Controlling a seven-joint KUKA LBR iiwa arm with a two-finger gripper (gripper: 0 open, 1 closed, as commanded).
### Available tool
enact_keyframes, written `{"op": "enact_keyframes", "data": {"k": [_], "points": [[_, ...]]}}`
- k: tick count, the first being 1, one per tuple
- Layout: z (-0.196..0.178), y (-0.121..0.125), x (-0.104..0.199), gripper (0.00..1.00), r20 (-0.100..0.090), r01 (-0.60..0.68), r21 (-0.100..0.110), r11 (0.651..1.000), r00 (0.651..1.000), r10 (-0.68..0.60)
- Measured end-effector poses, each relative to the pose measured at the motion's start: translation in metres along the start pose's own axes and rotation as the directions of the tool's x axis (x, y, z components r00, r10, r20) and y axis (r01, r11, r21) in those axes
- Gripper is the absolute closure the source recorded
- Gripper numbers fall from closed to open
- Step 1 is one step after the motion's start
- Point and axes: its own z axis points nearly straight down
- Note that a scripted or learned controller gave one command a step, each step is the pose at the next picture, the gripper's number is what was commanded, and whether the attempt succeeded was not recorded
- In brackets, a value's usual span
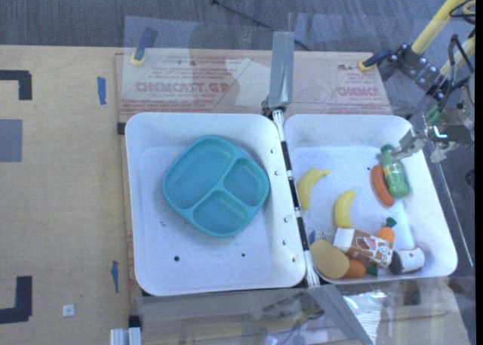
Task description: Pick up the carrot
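Observation:
The carrot (386, 233), small and orange with a green top, lies in the right bin (332, 140) near its front right, beside a juice carton (371, 247). A longer orange-red piece (379, 185) lies further back, next to a green bottle-shaped toy (394, 174). My gripper (416, 142) hangs over the bin's right rim at the back, just behind the green toy and well away from the carrot. Nothing shows in its grasp.
Two yellow bananas (310, 183) (344, 207), a tan round piece (330, 259) and a white-and-dark item (410, 259) also lie in the right bin. The left bin (151, 260) holds a teal divided plate (216, 185). A yellow pole (445, 11) and cables stand at the upper right.

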Motion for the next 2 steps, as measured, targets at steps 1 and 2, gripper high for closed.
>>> {"op": "enact_keyframes", "data": {"k": [1,2], "points": [[0.16,-0.066,0.04,0.0,0.001,-0.053,-0.011,0.999,0.999,0.053],[0.165,0.009,0.023,0.0,0.006,0.049,-0.023,0.999,0.999,-0.049]]}}
